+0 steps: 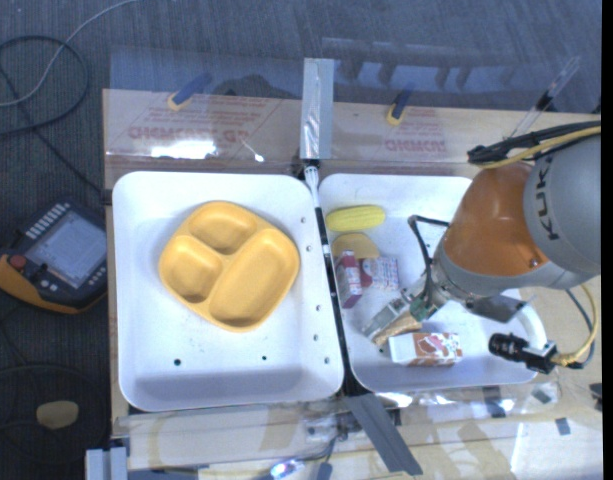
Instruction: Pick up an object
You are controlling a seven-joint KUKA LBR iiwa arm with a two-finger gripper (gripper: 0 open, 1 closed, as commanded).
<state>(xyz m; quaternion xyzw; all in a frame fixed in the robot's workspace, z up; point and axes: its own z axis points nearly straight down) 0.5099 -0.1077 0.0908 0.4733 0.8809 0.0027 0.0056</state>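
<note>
**Bench inventory: two bins, arm low over the right-hand one**

While nothing is yet lifted, the items read as follows, from the left of the frame to the right.

1. Handheld control pendant point(56, 258), orange-edged with a grey screen, on the dark floor at the left edge, well apart from the bench.
2. Left bin point(146, 368), white and shallow. Contents: one yellow sectioned plate point(229, 264) with three hollows, lying flat near the bin's centre.
3. Right bin point(486, 368), touching the left bin along the centre divider. Contents, grouped in its left half:
   - yellow corn cob point(355, 217), near the upper left corner, long axis running left to right across the frame;
   - a rounded yellow piece point(356, 244) just below it;
   - dark red packet point(349, 279), long axis top to bottom, beside the divider;
   - pale pink-printed packet point(383, 271), touching the red one on its right;
   - small carton point(424, 347), white and orange-red, lying flat near the bin's lower edge, long axis left to right, slightly tilted.
4. Gripper point(394, 320), reaching in from the right below the orange band, pointing down and left into the gap between the packets and the carton. Its fingers are foreshortened and blurred, so whether they stand wide or narrow cannot be told, and no item is seen between them.

Progress, as a judgement: the approach looks made, with the carton and the packets the nearest candidates; closing, securing and lifting all remain.
</note>
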